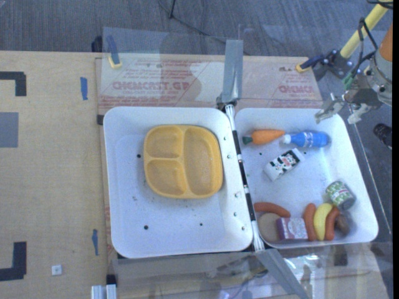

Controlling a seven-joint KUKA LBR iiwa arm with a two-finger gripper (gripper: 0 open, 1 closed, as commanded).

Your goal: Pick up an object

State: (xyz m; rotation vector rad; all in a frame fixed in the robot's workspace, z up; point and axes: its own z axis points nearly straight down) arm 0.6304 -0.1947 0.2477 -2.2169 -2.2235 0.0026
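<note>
Blue bottle (310, 139) lies in the right bin (365, 185) at its far edge, long axis left-right, just near and left of my end effector (343, 108), which hangs released, grasping nothing, I judge.

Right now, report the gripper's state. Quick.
Gripper: open, holding nothing, above the far right corner of the right bin.

One fixed camera looks down from above at a slant, far enough back to take in both white bins: the left bin (124, 229) fills mid-frame, the right bin (361, 185) lies toward the right edge, and the desk (50, 167) spreads leftward.
</note>
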